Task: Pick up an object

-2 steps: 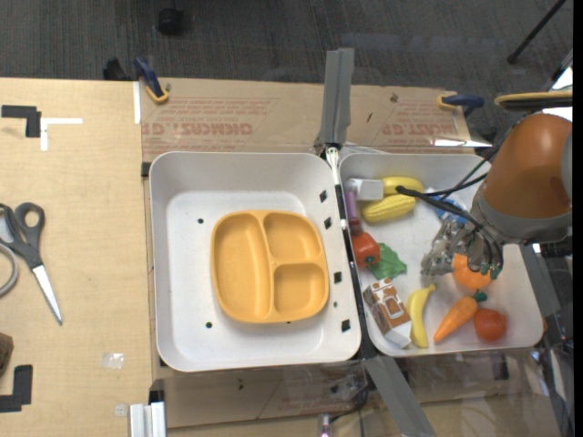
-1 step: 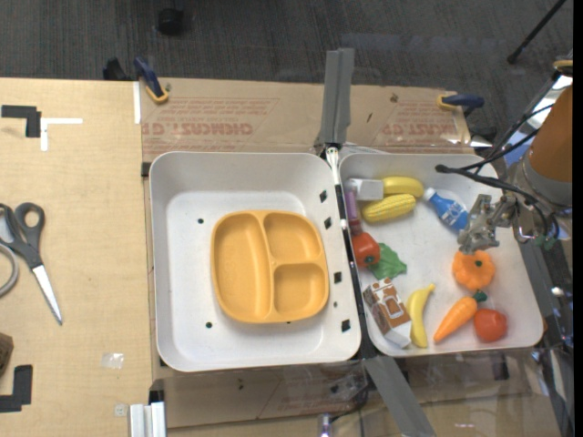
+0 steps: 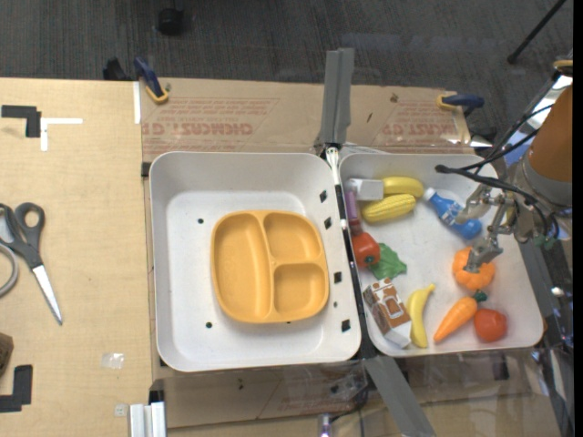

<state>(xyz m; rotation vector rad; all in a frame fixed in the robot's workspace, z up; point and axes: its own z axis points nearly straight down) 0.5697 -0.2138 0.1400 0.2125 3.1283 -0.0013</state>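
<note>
You have a light wooden tabletop (image 3: 73, 244) with dark grey carpet beyond its far edge, and a sheet of brown cardboard (image 3: 237, 116) lying under the two bins. The left bin (image 3: 182, 180) holds one thing, a yellow-orange divided plate (image 3: 271, 266) lying flat near its middle. The right bin (image 3: 519, 308) is crowded with toy food. The arm (image 3: 556, 144) comes in from the right, its orange band at the frame's edge, and the gripper (image 3: 485, 244) hangs over the right part of that bin. Its fingers point down at the small orange pumpkin (image 3: 475, 271) and look to be touching its top; you cannot tell from this angle how far apart they stand or whether the pumpkin sits between them.

Around the pumpkin: a carrot (image 3: 455, 318) and a red tomato (image 3: 490, 324) just beside it toward the near wall, a blue and white bottle (image 3: 450, 211) just behind the gripper. Farther left lie a banana (image 3: 420, 314), a brown and white box (image 3: 386, 304), a green leaf (image 3: 390, 263), a red pepper (image 3: 365, 248), an ear of corn (image 3: 389, 208) and a yellow lemon-shaped piece (image 3: 404, 187) at the far wall. Scissors (image 3: 35, 253) lie on the tabletop at the left, well apart from the bins. Blue clamps (image 3: 151, 79) grip the cardboard's far edge.
</note>
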